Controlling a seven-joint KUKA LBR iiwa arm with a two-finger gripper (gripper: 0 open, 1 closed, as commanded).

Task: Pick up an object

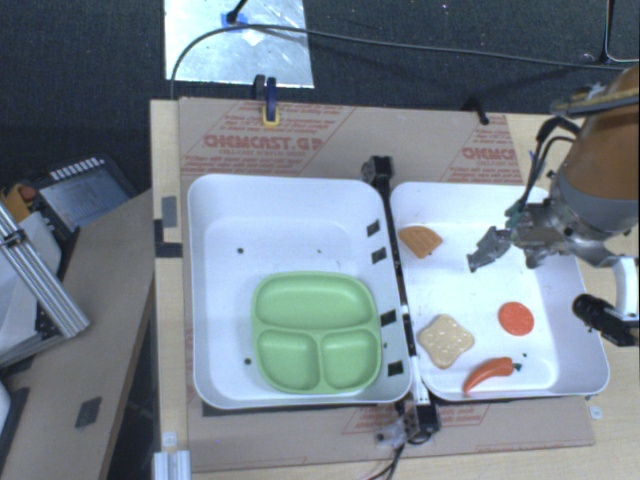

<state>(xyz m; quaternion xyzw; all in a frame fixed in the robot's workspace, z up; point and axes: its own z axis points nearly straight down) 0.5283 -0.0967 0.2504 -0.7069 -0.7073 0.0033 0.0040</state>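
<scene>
Hovering my jaws over the right bin; I cannot tell whether they are parted or closed. Nearest target, the orange wedge, sits at nine o'clock of them, close to the divider. I judge a descent there could clip that wall. Open floor lies between the red disc and cracker at six o'clock.

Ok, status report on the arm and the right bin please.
Gripper over right bin, holding nothing visible. Nearest: orange piece. Also cracker, red disc, chili. Nothing in the way.
</scene>
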